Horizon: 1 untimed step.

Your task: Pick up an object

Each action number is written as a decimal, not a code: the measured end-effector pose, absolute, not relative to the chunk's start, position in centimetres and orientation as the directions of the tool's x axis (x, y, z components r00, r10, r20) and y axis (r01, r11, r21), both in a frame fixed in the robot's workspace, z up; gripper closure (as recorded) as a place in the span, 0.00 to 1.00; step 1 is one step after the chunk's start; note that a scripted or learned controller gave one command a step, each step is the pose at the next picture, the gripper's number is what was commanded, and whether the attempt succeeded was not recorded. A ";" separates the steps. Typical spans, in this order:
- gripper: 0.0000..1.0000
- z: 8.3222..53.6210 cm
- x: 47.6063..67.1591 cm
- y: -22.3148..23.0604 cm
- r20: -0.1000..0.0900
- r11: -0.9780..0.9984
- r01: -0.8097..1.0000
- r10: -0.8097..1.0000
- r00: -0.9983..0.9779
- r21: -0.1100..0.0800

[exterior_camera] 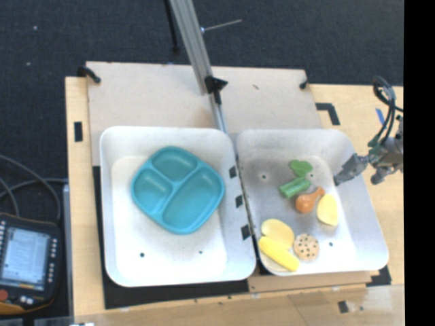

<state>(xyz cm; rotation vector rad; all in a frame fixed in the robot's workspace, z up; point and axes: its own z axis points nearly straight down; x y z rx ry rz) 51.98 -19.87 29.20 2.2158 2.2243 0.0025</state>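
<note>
Grey metal at the right edge of the frame is what I can see of the gripper point(370, 170): it sits over the right rim of the right bin point(353, 253), one dark finger point(345, 168) angled down and left toward the bin floor. I cannot tell from this view whether it is open or closed; no object shows between the parts I can make out. Dark cables loop above it at the frame's right edge.

Nearest to it, inside the right bin, I note a pale yellow wedge point(327, 210), just below and left of the finger and apart from it. Touching that wedge on its left lies an orange drumstick-shaped piece point(308, 200). Above it rest two green pieces point(297, 178), one across the other. Toward the bin's lower edge I see a round yellow disc point(277, 230), a long yellow piece point(277, 254) just beneath it against the bin's lower left corner, and a speckled cookie point(306, 247) beside both.

The left bin point(122, 263) holds a teal divided plate point(178, 189), three compartments, lying flat and well apart from the gripper.

A slanted aluminium rail point(192, 36) runs from the top of the frame down to the gap between the bins. A screened pendant point(24, 253) sits at the lower left, off the bench point(81, 304).
</note>
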 end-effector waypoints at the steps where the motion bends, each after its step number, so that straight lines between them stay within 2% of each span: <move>1: 0.00 29.2 52.0 -19.9 0.000 0.003 1.000 1.000 -0.003 0.003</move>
